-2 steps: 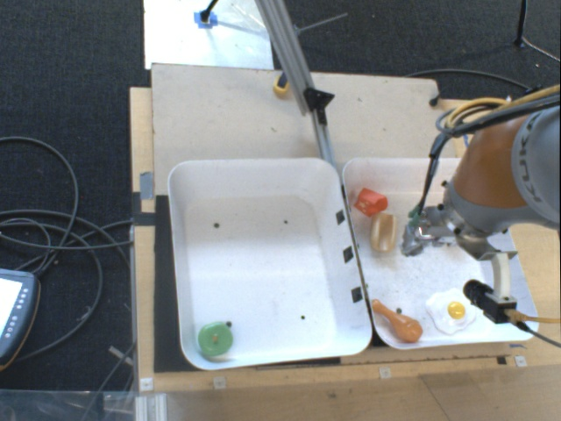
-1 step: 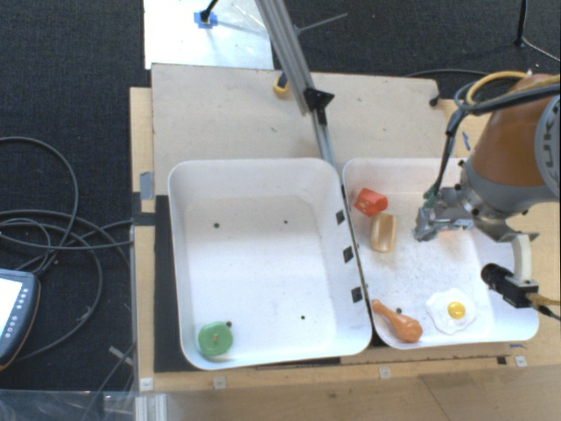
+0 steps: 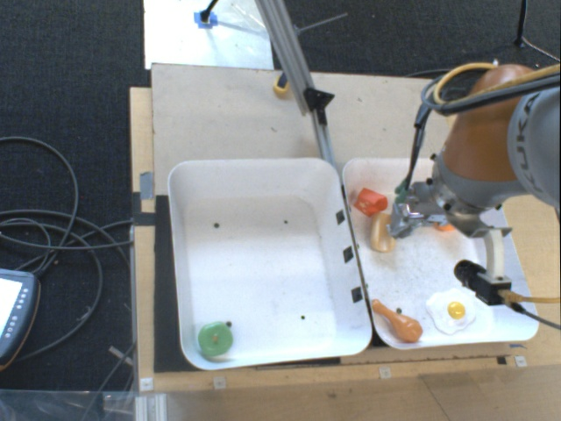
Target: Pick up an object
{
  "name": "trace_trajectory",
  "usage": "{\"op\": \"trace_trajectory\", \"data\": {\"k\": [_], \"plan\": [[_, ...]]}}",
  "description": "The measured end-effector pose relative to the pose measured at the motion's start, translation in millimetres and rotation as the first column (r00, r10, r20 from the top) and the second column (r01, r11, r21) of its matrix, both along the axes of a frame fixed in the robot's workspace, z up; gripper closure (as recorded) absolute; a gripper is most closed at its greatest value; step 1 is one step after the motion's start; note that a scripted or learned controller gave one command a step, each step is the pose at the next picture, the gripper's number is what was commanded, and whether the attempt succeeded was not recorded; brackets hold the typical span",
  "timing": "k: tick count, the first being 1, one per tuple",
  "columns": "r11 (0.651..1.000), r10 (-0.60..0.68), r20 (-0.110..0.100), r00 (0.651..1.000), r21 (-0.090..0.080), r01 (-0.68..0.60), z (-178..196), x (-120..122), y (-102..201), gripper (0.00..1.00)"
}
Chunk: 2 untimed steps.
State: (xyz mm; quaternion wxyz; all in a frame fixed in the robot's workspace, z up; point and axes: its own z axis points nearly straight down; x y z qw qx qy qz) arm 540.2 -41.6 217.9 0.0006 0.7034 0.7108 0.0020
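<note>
Start at the left bin (image 3: 263, 191). It carries one item, a green round object (image 3: 214, 338) lying in the near-left corner, well apart from the arm. Treat it as out of play for this attempt.

Move across the dividing rims to the right bin (image 3: 517, 327). Nearest the divider, note an orange-red block (image 3: 370, 203) toward the far side, with a tan, curved piece (image 3: 381, 233) just beside it on the near side. Along the near edge you will find an orange carrot-shaped toy (image 3: 396, 320) and, to its right, a fried-egg toy (image 3: 453, 312) (white with a yellow centre).

The gripper (image 3: 405, 220) hangs over the far half of the right bin, just beside the tan piece and close to the block. You cannot tell from this view how wide the fingers stand, and no object is seen between them. A small orange patch shows at the gripper's right side; what it is cannot be made out.

Status: the approach appears complete, since the tool sits at the level of the cluster. The grasp is not confirmed, and the lift is outstanding. The tan piece is the probable target, judged by proximity alone. Expect the adjacent block to interfere if the closure lands off-centre.
</note>
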Motion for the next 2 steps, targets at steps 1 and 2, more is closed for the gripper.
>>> {"op": "trace_trajectory", "data": {"k": [1, 2], "plan": [[1.000, 0.001, 0.000, 1.000, 0.001, -0.001, 12.5, -1.0, 58.4, 1.00], [1.000, -0.001, -0.004, 1.000, 0.000, 0.001, 6.0, -3.4, 104.4, 1.00]]}}
